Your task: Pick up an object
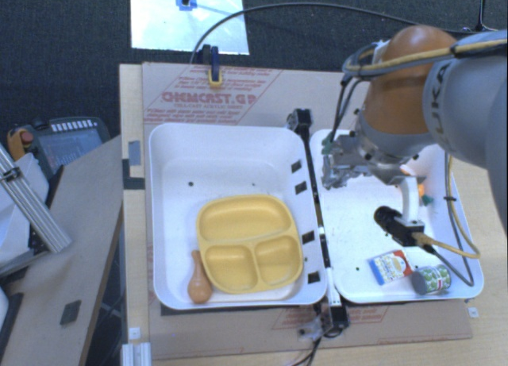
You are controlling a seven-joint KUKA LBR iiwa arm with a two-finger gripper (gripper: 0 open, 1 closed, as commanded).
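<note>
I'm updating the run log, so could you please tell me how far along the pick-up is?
Done: nothing looks lifted yet. The yellow divided tray and wooden spoon lie in the left bin; the small carton and can lie in the right bin. In hand: the gripper hovers over the right bin's far left corner, nothing visibly held. Left: descending, grasping, lifting.

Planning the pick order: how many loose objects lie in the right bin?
2: a small packet and a can, side by side near its front edge. The arm may hide others.
</note>
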